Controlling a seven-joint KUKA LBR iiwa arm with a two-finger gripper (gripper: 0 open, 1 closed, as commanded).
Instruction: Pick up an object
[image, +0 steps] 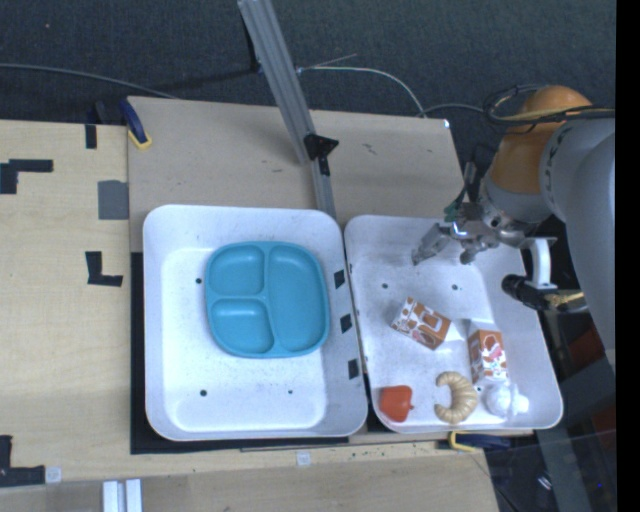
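My gripper (444, 251) hangs over the back of the right bin (380, 250), fingers spread open and nothing between them. Below it lie several items: a patterned brown-and-white packet (421, 323), a similar small carton (487, 355) near the right wall, a croissant (457, 396), a red pepper-like piece (396, 402) at the front left corner, and a white object (505, 402) at the front right. The packet sits roughly 70 pixels in front of the fingertips. The left bin (170, 300) holds a blue divided plate (267, 299).
A grey metal post (290, 90) slants down from the top to the gap between the bins. The arm's body (560, 170) fills the upper right. Cables run across the dark floor behind the bench.
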